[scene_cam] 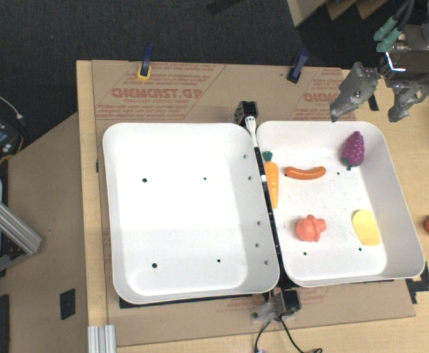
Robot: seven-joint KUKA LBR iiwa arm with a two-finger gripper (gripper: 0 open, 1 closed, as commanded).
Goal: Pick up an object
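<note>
Hovering above the far rim of the right-hand bin (398, 219), the claw (374, 103) hangs spread and pinches nothing. Nearest, just below it, lies the purple grape bunch (353, 148); a careless descent could strike the bin wall. Farther lie the carrot (272, 184), sausage (304, 172), yellow lemon-like piece (366, 226) and red-orange fruit (310, 228); each is smooth and might squirt free.

Red print on the cardboard sheet (200, 87) under the bins reads "CHEMCAST GP", left of the gripper (372, 100); smaller lines are illegible.
</note>
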